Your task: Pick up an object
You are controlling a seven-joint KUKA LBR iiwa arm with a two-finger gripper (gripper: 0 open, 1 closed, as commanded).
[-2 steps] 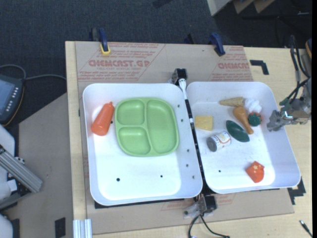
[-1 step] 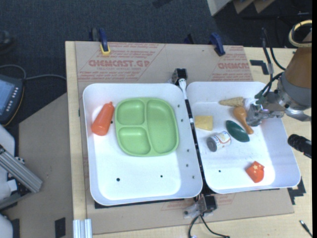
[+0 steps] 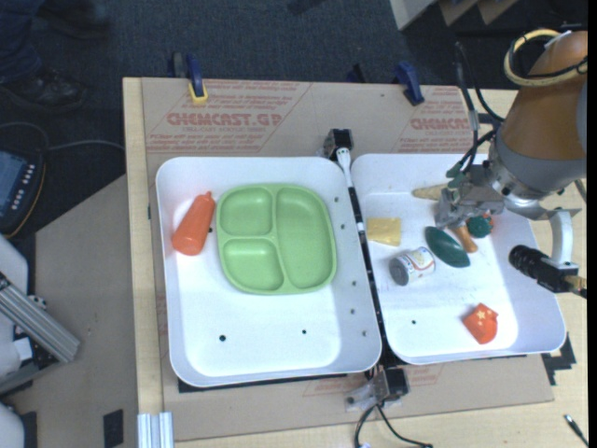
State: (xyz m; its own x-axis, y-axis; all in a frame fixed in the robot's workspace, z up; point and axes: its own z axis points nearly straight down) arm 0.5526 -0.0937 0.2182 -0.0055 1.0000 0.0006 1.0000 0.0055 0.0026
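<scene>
My gripper [image 3: 464,210] hangs low over the upper right part of the right bin [image 3: 438,334], its grey fingers pointing down beside a small teal piece [image 3: 479,224] and an orange stick-shaped piece [image 3: 465,240]. A dark green oval object [image 3: 448,247] lies just below the fingertips. Left of it are a yellow cheese-like wedge [image 3: 383,231] and a small grey and white can [image 3: 412,266] on its side. A pale banana-like piece [image 3: 429,192] lies left of the gripper. A red-orange pepper-like toy [image 3: 481,323] rests near the bin's lower right.
The left bin [image 3: 252,343] holds a green divided plate [image 3: 278,238] and an orange bottle-shaped toy [image 3: 193,224] at its left. A black clamp [image 3: 338,144] sits at the top between the bins. A black cylinder [image 3: 536,266] on the arm juts over the right bin's right edge.
</scene>
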